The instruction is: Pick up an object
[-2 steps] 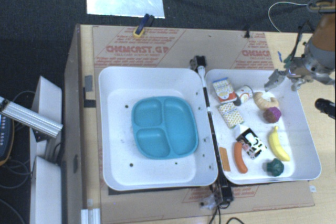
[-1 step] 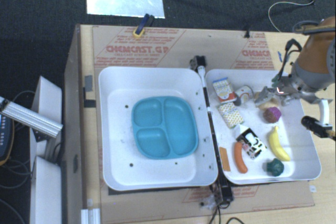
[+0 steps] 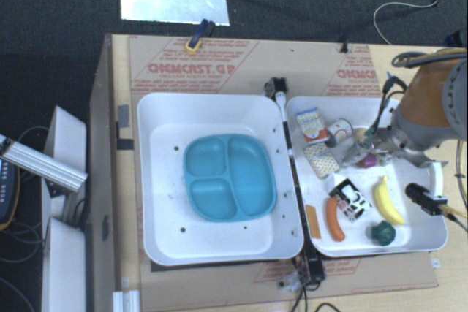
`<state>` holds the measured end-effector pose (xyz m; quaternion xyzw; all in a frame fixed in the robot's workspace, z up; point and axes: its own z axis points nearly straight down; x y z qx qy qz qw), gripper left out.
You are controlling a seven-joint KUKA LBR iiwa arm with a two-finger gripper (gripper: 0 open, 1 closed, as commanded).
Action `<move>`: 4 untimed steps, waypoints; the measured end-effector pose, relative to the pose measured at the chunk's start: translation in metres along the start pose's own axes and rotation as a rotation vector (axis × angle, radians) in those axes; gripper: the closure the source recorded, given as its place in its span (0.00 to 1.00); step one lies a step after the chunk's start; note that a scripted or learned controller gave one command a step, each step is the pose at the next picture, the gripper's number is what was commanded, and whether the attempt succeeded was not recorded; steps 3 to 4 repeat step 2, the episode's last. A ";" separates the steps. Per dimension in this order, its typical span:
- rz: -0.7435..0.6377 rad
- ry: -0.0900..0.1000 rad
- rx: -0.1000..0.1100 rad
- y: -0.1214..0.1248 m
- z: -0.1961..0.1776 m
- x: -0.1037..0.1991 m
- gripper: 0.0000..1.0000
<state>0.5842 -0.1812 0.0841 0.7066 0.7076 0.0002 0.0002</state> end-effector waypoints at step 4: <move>-0.003 -0.001 -0.006 0.036 -0.120 0.051 1.00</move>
